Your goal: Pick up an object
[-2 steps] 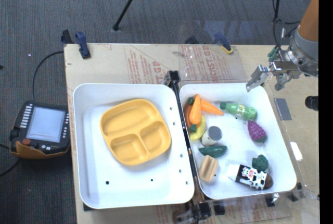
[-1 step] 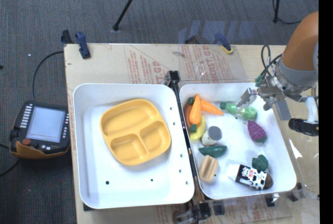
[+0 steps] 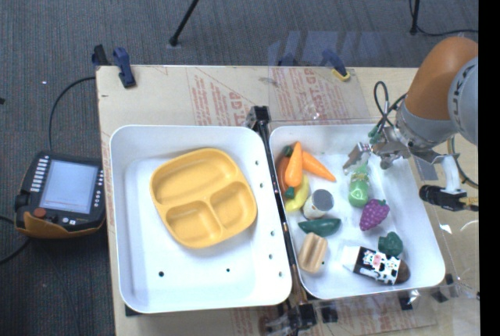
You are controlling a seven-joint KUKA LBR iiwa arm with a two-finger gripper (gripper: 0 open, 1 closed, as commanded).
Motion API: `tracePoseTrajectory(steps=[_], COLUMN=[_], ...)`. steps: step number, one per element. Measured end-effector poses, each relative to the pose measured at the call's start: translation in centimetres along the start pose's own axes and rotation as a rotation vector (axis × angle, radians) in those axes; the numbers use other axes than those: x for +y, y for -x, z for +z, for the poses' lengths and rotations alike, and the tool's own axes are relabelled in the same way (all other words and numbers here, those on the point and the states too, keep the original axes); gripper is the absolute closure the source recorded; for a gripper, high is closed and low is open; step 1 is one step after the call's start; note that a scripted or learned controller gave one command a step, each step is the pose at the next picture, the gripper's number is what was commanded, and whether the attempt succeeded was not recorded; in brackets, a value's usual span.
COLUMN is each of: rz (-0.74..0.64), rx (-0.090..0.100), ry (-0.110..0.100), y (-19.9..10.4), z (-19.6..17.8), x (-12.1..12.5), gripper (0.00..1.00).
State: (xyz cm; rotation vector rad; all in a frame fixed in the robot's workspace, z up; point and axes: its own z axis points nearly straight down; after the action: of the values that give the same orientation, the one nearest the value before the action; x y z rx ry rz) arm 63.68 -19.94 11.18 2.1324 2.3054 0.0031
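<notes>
Green pear (image 3: 358,191) stands upright, stem toward hand (image 3: 364,157).

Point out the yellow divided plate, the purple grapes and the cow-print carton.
yellow divided plate (image 3: 203,197): camera view, left bin, on the ridge between its compartments.
purple grapes (image 3: 374,213): camera view, right bin, middle of the bunch.
cow-print carton (image 3: 375,265): camera view, right bin's near corner, on its printed side.

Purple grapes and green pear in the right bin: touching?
Cannot tell. In the camera view the purple grapes sit right beside the green pear, their outlines meeting with no clear gap, but contact isn't plainly shown.
</notes>
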Motion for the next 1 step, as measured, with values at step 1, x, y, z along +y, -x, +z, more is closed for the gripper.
tracePoseTrajectory(steps=[1], rz=[0.001], rx=[0.003], ry=[-0.003], y=[0.02], z=[-0.72], x=[-0.04], gripper=[1.0])
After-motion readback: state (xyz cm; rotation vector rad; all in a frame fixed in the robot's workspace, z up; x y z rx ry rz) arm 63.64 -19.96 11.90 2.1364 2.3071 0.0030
